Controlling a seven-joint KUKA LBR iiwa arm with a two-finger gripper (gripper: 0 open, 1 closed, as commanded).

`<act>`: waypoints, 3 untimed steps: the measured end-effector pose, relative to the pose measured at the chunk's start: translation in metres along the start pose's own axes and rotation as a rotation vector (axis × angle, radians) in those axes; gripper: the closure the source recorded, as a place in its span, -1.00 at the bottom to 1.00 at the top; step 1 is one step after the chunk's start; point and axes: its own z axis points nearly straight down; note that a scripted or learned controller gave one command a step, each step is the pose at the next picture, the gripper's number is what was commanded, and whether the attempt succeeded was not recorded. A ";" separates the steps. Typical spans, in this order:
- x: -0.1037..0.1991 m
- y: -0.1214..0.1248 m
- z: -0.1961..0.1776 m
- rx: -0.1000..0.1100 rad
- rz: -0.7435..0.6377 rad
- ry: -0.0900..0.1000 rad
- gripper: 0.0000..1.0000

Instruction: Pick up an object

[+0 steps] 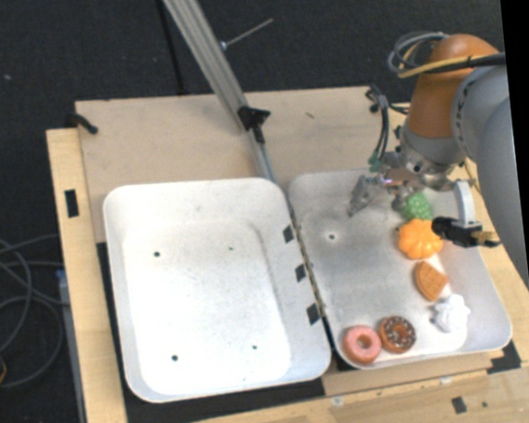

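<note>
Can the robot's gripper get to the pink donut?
Probably yes. The pink donut lies uncovered near the bin's front edge, beside the brown donut, with bare bin floor between it and the gripper.

Wooden bench [182, 139] occupies frame centre, set on dark flooring. Slanted aluminium rail [214, 70] runs from top centre down toward the bins' junction. Black cables [8, 270] lie at left edge. Black clips [299, 273] mark the divide between bins.
</note>
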 end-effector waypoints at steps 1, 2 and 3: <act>0.000 0.000 0.020 -0.003 0.000 -0.001 -1.00; -0.001 0.001 0.008 -0.007 0.000 -0.002 1.00; -0.004 0.000 -0.036 -0.009 0.000 -0.001 1.00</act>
